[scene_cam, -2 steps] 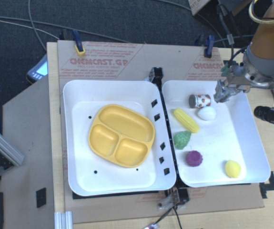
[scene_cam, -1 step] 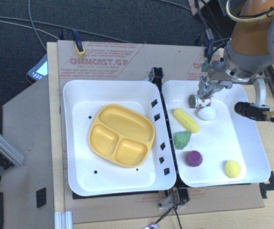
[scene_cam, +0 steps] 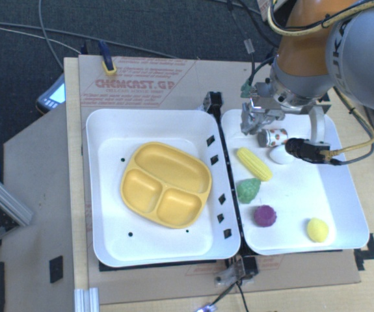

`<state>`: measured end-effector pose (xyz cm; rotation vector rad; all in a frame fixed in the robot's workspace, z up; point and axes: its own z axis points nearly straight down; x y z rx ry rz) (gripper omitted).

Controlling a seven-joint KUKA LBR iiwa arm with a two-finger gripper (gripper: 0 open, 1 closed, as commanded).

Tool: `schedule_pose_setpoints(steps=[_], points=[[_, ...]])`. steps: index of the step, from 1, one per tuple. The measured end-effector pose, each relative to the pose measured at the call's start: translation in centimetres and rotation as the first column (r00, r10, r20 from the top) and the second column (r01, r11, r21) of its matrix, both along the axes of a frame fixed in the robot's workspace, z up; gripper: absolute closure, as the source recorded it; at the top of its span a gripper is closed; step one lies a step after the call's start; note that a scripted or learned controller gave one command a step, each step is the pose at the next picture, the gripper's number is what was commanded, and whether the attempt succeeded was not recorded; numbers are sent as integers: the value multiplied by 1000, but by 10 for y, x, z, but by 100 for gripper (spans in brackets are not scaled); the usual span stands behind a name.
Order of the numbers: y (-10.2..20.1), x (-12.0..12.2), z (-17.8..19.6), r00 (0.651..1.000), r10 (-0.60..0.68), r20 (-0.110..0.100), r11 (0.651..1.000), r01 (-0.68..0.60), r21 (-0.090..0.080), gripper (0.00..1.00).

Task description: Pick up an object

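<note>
The right bin (scene_cam: pixel 343 194) holds several small objects. A yellow corn cob (scene_cam: pixel 253 164) lies near its left wall, with a green lump (scene_cam: pixel 248 189) just below it. Nearer the front sit a purple ball (scene_cam: pixel 265 216) and a yellow lemon-like piece (scene_cam: pixel 317 229). A small white object with red-brown spots (scene_cam: pixel 276 138) sits at the far left of the bin, above a white rounded piece (scene_cam: pixel 280 153). My gripper (scene_cam: pixel 258 123) hangs over that far-left corner, right beside the spotted object and just above the corn cob. Nothing is visibly held.
The left bin (scene_cam: pixel 102 174) holds a yellow divided plate (scene_cam: pixel 166 184). A black divider with clips (scene_cam: pixel 220 174) runs between the bins. A black cable connector (scene_cam: pixel 307 150) crosses the right bin near the gripper. The grey and orange arm (scene_cam: pixel 317 31) looms over the back right.
</note>
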<state>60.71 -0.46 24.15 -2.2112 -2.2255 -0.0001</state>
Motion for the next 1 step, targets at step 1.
schedule_pose_setpoints(steps=[1], points=[[58,7,3,1000,0,4,1000,0,0,100]])
